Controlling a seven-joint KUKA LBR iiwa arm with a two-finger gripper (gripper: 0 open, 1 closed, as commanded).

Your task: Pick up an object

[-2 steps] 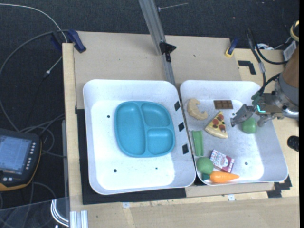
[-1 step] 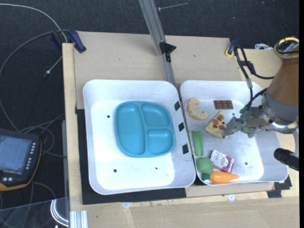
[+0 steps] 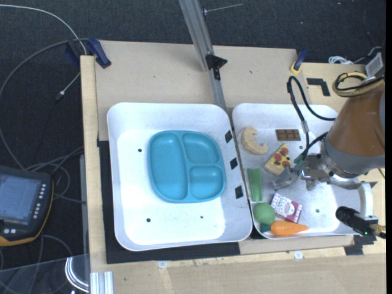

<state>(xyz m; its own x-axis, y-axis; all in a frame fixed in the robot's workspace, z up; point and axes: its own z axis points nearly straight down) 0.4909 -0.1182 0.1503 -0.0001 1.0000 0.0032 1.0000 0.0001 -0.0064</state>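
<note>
Nearest the camera, the carrot (image 3: pixel 289 228) and pink packet (image 3: pixel 286 207) lie along the right bin (image 3: pixel 318 111)'s front. Just beyond, the pincer (image 3: pixel 293 175) hovers low, spread or pressed together I cannot tell, with the pizza slice (image 3: pixel 278 158) just up-left, touching or nearly.

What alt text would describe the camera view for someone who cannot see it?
A robot arm's gripper hovers by a pizza slice in the right bin, among toy food including a carrot. The left bin holds a blue divided plate.
</note>
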